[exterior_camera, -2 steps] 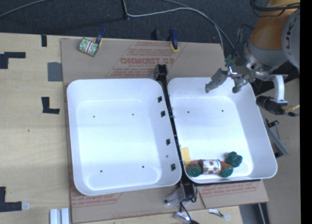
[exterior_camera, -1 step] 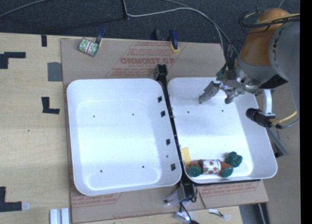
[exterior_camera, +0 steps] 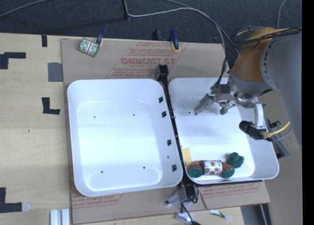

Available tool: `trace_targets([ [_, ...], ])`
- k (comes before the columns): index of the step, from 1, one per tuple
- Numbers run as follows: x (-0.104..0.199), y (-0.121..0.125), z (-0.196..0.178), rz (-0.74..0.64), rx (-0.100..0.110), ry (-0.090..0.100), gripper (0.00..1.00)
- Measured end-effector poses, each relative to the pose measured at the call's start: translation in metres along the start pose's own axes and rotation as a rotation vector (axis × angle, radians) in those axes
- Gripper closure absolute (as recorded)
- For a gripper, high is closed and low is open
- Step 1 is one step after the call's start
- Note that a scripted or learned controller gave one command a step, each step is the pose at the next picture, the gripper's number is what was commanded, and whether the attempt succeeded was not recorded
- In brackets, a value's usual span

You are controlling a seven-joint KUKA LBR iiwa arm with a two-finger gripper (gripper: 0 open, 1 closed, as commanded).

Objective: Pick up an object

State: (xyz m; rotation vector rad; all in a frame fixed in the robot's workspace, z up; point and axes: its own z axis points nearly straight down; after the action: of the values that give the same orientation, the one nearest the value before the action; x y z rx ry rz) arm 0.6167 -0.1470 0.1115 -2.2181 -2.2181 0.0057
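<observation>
A cluster of small objects lies along the front edge of the right bin. It holds a red-and-white toy on its side, with dark green rounded pieces at its left end and right end. My gripper hangs over the back half of the same bin, well behind the cluster. Its two grey fingers are spread open with nothing between them.
The left bin sits beside the right one, split from it by a black divider. A small yellow tab lies by the divider near the toy. A green patterned block rests on the cardboard behind the bins.
</observation>
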Motion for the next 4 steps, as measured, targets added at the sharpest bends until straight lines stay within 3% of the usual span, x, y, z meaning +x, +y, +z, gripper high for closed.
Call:
trace_targets([
  [1, 0.000, 0.000, 0.027, -0.001, -0.005, -0.001, 0.00],
  [2, 0.000, 0.001, 0.016, -0.001, -0.008, -0.002, 1.00],
  [4, -0.003, 0.002, -0.110, 0.000, -0.010, -0.001, 1.00],
])
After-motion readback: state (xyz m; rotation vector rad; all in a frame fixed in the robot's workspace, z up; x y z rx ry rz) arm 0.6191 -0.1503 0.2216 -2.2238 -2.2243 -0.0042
